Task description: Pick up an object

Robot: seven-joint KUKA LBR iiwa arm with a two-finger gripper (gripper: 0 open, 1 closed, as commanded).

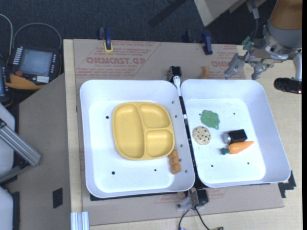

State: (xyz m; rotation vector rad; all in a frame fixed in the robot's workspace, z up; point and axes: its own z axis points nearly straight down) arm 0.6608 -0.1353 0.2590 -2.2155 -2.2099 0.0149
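Hanging above the far edge of the right bin [268,99], the claw [245,67] sits at the upper right of the view, its two grey fingers [233,67] spread apart with nothing between them. It is well apart from every object below.

Arm [287,13]: grey wrist with an orange band, entering from the upper right.

Right bin, contents:
- green leaf-shaped piece [210,119], nearest the claw, toward the bin's middle.
- round cookie [202,135] with dark chips, just beside and below the green piece, near the bin's left wall.
- small black block [235,136], right of the cookie.
- orange carrot [238,147] with a green tip, lying on its side, touching or just below the black block.

Left bin [96,128], contents:
- yellow divided plate [143,130] with three compartments, centred in the bin.
- small brown piece [174,162], just beside the plate's near right corner, close to the bin's right wall.

Counter [72,104]: brown board with red printed lettering along its far edge, carrying both bins side by side. Two blue clamps [107,37] grip that far edge.

Beyond the counter, at left: a handheld control pendant [34,63] with a screen, cable looped around it, resting on the dark floor.
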